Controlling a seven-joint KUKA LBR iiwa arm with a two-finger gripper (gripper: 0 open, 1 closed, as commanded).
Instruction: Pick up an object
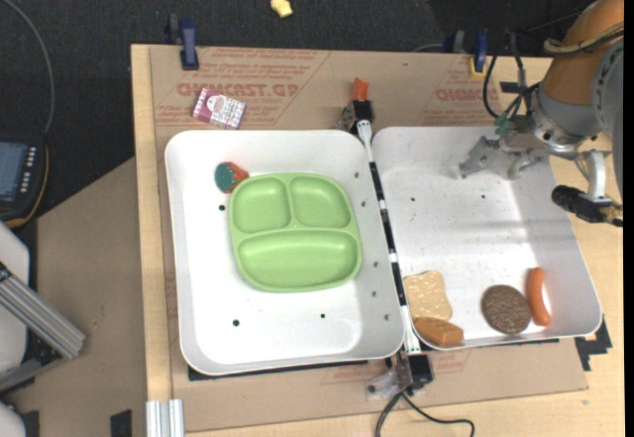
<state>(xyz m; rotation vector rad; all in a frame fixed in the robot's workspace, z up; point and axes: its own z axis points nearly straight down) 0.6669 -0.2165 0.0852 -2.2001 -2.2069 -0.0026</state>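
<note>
The gripper (492, 157) hangs with fingers spread and nothing between them over the right bin's (466, 227) far edge; the sausage (538, 295) lies well apart toward the near right corner, long axis running near-to-far

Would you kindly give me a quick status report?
Gripper over right bin's far end, nothing held. Food pieces at near edge, untouched. Nothing in the way.

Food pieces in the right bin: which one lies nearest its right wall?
The orange sausage, upright along the right wall, just right of the round brown patty; the cracker and nugget sit by the left wall.
</note>
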